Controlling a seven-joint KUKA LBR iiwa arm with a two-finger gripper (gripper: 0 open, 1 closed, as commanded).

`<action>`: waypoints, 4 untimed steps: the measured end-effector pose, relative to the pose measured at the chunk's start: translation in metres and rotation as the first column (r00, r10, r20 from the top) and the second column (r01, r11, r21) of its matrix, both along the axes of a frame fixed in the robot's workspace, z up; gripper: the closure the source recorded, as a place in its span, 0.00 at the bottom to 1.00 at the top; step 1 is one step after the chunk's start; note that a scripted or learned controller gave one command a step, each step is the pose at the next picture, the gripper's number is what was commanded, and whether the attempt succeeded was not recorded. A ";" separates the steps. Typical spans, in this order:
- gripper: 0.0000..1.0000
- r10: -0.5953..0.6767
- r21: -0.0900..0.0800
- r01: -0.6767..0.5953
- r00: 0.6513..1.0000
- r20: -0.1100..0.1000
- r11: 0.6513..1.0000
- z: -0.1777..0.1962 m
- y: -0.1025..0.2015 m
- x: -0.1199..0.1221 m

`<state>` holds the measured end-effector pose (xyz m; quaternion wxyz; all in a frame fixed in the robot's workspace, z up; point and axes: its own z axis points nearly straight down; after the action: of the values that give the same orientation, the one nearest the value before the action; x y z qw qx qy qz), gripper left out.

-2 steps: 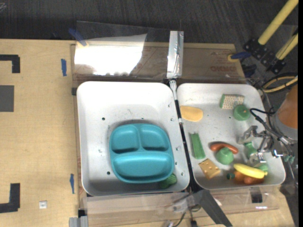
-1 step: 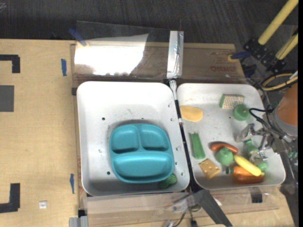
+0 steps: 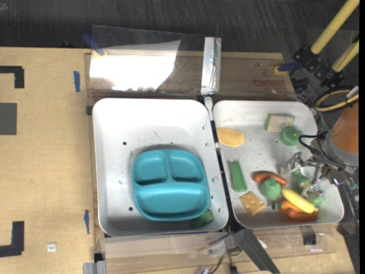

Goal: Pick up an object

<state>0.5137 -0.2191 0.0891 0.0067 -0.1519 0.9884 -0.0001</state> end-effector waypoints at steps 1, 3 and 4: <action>0.00 0.143 -0.004 -0.143 0.990 0.000 0.990 0.000 -0.001 -0.006; 0.00 0.489 0.004 -0.489 0.872 0.004 0.872 0.000 0.009 -0.020; 0.00 0.733 -0.010 -0.733 0.680 0.002 0.680 0.000 0.002 -0.022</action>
<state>0.4914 -0.2167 0.0890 0.0083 -0.5344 0.8452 -0.0022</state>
